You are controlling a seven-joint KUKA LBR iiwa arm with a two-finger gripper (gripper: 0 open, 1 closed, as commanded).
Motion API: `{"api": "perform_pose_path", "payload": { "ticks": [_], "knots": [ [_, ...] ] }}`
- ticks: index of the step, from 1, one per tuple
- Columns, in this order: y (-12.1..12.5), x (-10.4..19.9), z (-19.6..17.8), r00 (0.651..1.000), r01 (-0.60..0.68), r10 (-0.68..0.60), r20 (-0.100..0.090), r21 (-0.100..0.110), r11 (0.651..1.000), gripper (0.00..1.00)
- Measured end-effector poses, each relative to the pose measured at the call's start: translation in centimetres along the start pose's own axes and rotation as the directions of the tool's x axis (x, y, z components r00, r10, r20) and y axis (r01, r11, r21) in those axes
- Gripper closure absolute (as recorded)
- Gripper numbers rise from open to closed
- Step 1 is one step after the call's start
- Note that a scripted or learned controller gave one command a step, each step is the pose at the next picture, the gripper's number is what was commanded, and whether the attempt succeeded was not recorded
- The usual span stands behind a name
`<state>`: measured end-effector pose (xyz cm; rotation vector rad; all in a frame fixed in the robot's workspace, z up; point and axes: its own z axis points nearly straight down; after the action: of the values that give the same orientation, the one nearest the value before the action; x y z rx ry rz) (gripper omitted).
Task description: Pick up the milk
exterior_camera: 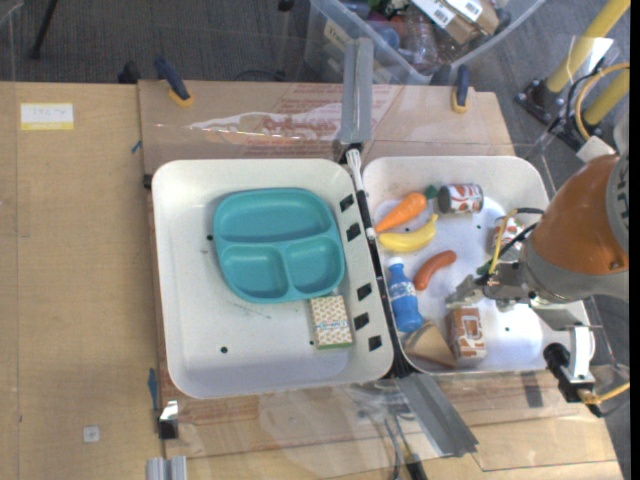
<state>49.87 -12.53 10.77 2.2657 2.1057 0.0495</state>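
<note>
The milk looks to be the small brown and white carton (pixel 466 333), lying on its side near the front of the right bin (pixel 520 173). My gripper (pixel 483 286) hangs low in that bin, just behind and slightly right of the carton. The grey wrist and orange band (pixel 590 223) reach in from the right and hide part of the bin floor. From this angle I cannot see whether the gripper touches the carton.
The right bin also holds a carrot (pixel 402 209), a banana (pixel 410 236), a can (pixel 459 199), a sausage (pixel 434 267), a blue bottle (pixel 404 298) and a tan wedge (pixel 430 343). A teal divided plate (pixel 277 243) and a small patterned box (pixel 331 321) lie in the left bin (pixel 180 268).
</note>
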Motion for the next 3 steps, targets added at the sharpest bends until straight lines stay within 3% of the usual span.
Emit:
{"api": "perform_pose_path", "payload": {
  "ticks": [3],
  "knots": [
    [0.01,0.43,-0.02,1.0,-0.014,0.014,0.004,-0.003,1.0,0.0]
  ]
}}
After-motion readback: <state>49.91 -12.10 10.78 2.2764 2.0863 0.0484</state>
